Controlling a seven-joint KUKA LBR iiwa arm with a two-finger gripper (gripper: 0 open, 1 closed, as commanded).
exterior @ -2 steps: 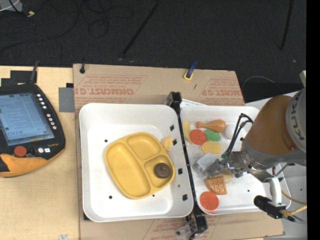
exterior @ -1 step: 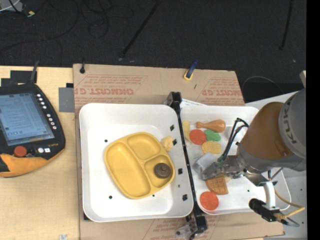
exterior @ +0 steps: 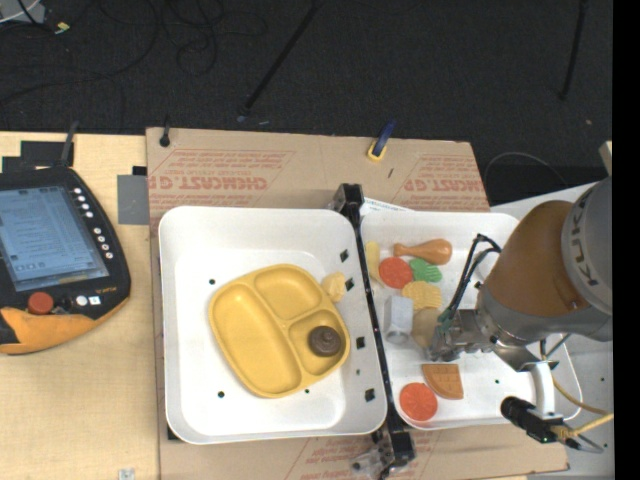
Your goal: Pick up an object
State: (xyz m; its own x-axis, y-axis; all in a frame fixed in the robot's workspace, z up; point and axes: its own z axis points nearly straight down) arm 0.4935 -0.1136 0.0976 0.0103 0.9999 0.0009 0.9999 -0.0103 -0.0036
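Low in the right white bin (exterior: 480,420), right of frame centre, the dark gripper (exterior: 443,340) sits among crowded plastic toy foods; its opening cannot be told. Beside it lie a tan wedge (exterior: 443,379) and grey cylinder (exterior: 400,316). Crowding risks a nudge, not a grasp.

Smooth, faintly glossy white plastic bins (exterior: 190,268), a matt yellow plastic divided plate (exterior: 265,338) centre-left, plain brown printed cardboard (exterior: 300,168) beneath, pale wood-look bench (exterior: 70,408) at left, shiny orange band (exterior: 535,258) on the arm at right
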